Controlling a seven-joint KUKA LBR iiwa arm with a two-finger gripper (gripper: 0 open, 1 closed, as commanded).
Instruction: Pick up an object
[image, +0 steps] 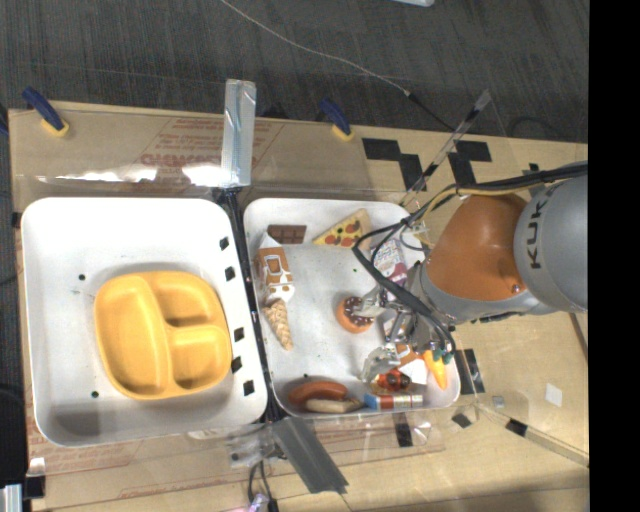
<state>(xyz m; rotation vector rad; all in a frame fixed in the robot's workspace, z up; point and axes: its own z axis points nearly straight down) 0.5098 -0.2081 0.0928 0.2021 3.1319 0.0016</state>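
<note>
We place gripper (385, 335) low in right bin (320, 215), donut (352, 314) just left, nearly touching. Finger state: we cannot tell, cables obscure.

The left bin (40, 300) (the landmark here) holds a yellow divided tray (160, 330) near its middle, its compartments facing up. Just beyond the bin's far right corner, a strip of silver tape (239, 130) runs up over the cardboard sheet (130, 140) on which the bin sits. Two blue clamps grip that sheet's far edge: one (45, 110) past the bin's far left corner, the other (336, 116) well off to its right.
</note>
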